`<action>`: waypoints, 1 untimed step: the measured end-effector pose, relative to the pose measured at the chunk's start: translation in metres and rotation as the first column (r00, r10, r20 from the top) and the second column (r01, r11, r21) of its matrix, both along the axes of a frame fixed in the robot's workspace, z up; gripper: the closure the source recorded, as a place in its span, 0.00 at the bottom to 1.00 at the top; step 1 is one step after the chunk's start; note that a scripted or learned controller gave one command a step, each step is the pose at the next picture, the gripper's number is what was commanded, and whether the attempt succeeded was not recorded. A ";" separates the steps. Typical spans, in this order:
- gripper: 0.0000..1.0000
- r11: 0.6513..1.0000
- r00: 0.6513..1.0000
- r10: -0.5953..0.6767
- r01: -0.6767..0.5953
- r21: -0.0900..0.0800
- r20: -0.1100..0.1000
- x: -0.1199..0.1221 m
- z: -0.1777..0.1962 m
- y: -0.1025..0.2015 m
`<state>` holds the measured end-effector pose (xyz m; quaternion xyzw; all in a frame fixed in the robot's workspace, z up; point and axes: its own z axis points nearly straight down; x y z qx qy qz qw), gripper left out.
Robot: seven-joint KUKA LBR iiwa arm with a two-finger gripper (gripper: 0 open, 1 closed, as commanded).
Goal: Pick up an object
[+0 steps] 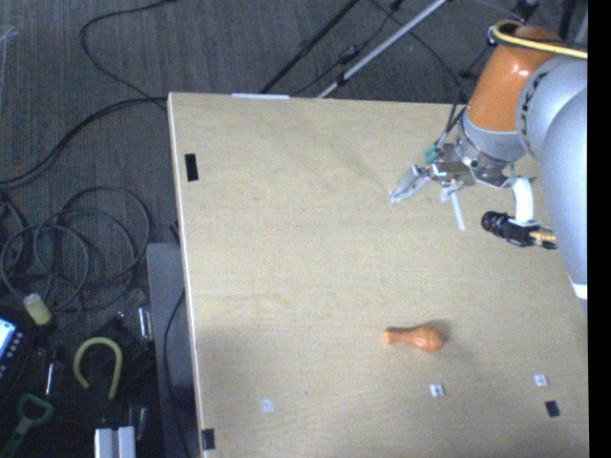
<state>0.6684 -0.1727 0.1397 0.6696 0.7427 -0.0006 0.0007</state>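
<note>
Around orange object (416,338): bare bench (286,256) (markers)

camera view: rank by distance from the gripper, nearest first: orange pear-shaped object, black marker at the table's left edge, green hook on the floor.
From the gripper:
1. Orange pear-shaped object, on the table below the gripper in the view, toward the near edge.
2. Black marker, at the table's left edge, about level with the gripper.
3. Green hook, on the floor left of the table, bottom-left.
</note>
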 end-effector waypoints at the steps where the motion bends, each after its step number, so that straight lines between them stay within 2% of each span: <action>1: 0.00 0.975 0.975 0.224 -0.224 -0.001 -0.002 0.000 -0.018 -0.027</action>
